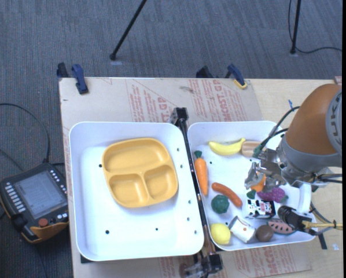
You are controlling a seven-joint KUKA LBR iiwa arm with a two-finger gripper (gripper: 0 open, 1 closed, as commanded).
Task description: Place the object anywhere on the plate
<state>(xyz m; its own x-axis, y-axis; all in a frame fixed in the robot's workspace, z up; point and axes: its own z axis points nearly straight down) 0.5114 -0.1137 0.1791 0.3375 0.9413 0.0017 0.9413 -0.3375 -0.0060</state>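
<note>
A yellow three-compartment plate (140,172) lies in the left white bin (86,225) with nothing on it. My gripper (258,177) hangs low over the right bin (242,133), in its right half, at the end of the grey arm with the orange band (312,120). A small orange object (257,185) sits directly under the gripper, and whether it is held is unclear. Purple grapes (273,193) lie just to its right.
The right bin holds several toy foods: a banana (226,147), a carrot (201,175), a red sausage (227,194), a green piece (220,204), a lemon (220,233), a white block (242,229) and a brown piece (264,233). A handheld controller (34,198) lies left of the bench.
</note>
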